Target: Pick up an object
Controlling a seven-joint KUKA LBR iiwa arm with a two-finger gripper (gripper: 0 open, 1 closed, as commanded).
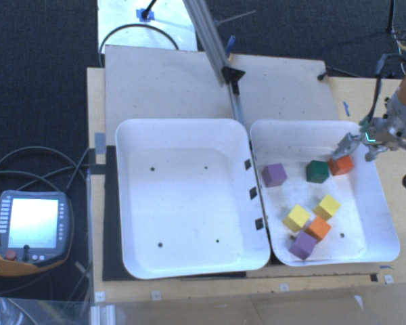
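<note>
I judge this the grasp step: my gripper (344,156) hangs over the right bin (386,212), its tips about the orange cube (341,165) beside the green cube (317,172); whether they clamp it, I cannot tell. Next: lift cleanly.

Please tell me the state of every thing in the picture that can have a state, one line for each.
gripper: low over the right bin, at the orange-red block
orange-red block: in the bin, against the green block
green block: resting, upright
purple block: resting alone
right bin: holds seven blocks
handheld screen: lit
</note>
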